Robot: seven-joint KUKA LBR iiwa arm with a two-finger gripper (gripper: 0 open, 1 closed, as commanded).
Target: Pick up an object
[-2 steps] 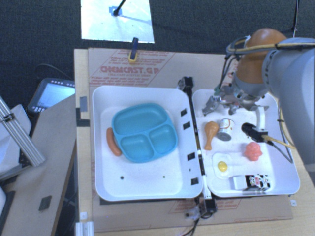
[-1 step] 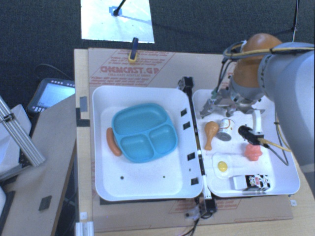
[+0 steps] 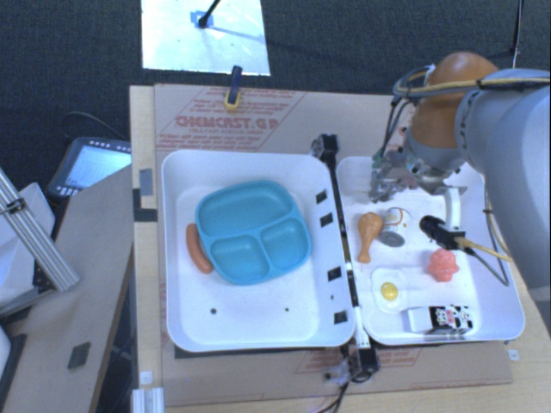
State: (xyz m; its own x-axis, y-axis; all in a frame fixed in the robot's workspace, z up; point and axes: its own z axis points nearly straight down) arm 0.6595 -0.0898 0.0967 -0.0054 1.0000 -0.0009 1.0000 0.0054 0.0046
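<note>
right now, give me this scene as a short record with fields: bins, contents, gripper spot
left bin: blue divided plate, toy sausage beside its left edge
right bin: toy drumstick, fried egg, pink toy, small milk carton lying flat, grey disc
gripper: low over the right bin's upper left corner, above the drumstick
held: nothing seen between fingers

Drumstick (image 3: 369, 232) – tan, lying lengthwise, just below gripper (image 3: 385, 189). Fried egg (image 3: 389, 291) further below, flat. Pink lump (image 3: 443, 265) – down-right of gripper. Milk carton (image 3: 441, 318) on side, farthest away.
</note>
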